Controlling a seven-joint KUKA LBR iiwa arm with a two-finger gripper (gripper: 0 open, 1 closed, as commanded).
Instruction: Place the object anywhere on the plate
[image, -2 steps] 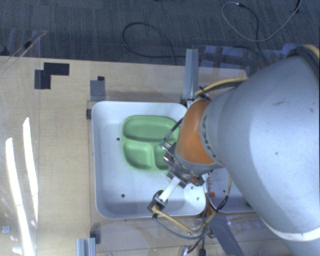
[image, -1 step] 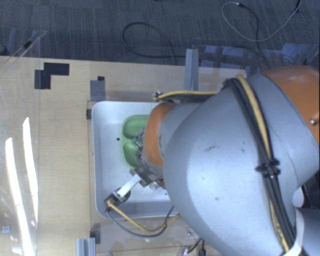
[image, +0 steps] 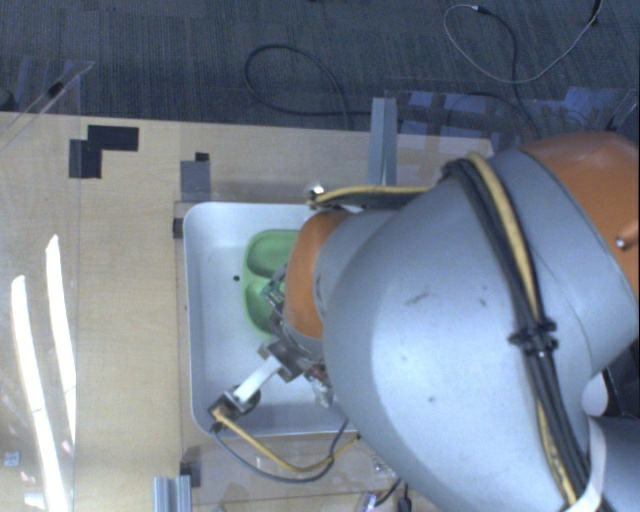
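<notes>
A green plate (image: 263, 272) lies in the left white bin (image: 203, 300), towards its back. Its right part is hidden under my arm. My grey arm with its orange band reaches in from the right and covers most of the bin. My gripper (image: 310, 372) hangs low over the bin, just in front of the plate, and the wrist blocks the view of its tips. I cannot make out any object on the plate or at the gripper.
Pale wooden bench (image: 110, 300) surrounds the bin, with black L-shaped marks (image: 100, 146) at the back left. Grey posts (image: 196, 178) stand at the bin's corners. Cables (image: 300, 70) lie on the dark floor behind.
</notes>
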